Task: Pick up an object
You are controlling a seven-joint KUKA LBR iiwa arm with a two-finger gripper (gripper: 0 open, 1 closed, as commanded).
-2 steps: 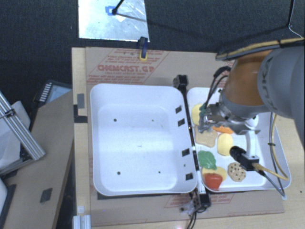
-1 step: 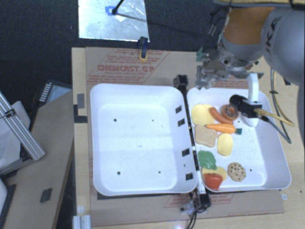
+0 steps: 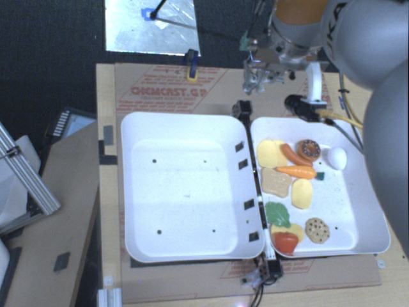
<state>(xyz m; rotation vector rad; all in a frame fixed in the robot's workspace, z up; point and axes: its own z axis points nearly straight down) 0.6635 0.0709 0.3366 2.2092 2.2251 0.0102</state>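
Observation:
Toy foods lie in the right bin (image 3: pixel 358 222): a yellow piece (image 3: pixel 269 153), a sausage (image 3: pixel 295 154), a chocolate doughnut (image 3: pixel 309 149), a white egg (image 3: pixel 335 158), a carrot (image 3: pixel 298 171), a bread slice (image 3: pixel 276 182), a lemon-yellow piece (image 3: pixel 302 194), a green leafy piece (image 3: pixel 277 213), a red pepper (image 3: pixel 285 242) and a cookie (image 3: pixel 316 230). My gripper (image 3: pixel 255 82) hangs above the back edge of the bench, behind the bins' divide, well clear of the foods. Nothing is seen between its fingers.
The left bin (image 3: pixel 185 184) stands beside the right one, joined by black clips (image 3: pixel 246 165) along the middle. A shiny square plate (image 3: pixel 152 16) lies at the back left. A yellow and blue clamp (image 3: pixel 192 66) sits on the cardboard's back edge. The arm's grey bulk (image 3: pixel 377 75) overhangs the right side.

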